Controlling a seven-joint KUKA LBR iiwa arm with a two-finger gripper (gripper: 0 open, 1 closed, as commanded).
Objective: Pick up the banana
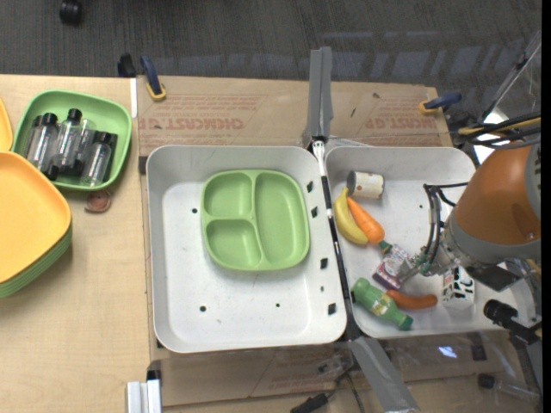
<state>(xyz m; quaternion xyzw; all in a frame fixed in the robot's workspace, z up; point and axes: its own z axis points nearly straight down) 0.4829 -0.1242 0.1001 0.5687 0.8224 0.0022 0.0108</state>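
A: Where did the banana (pixel 344 216) lie?
B: In the right bin (pixel 392 157), touching a carrot (pixel 366 219), near the divider.
A: And the gripper (pixel 411 265)?
B: Low beside a packet (pixel 392 269); its state could not be told.

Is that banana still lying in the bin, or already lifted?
Lying in the right bin: the banana rests on the floor beside a carrot, with the gripper apart.

**Right bin crowded, left bin open**

I see the banana (pixel 346 218) hemmed in: carrot (pixel 366 220) touching its right side, the bins' divider (pixel 328 231) just left. Clear floor lies above right of it, beside the small can (pixel 367 184). Toward lower frame, a green bottle (pixel 381 305) blocks.
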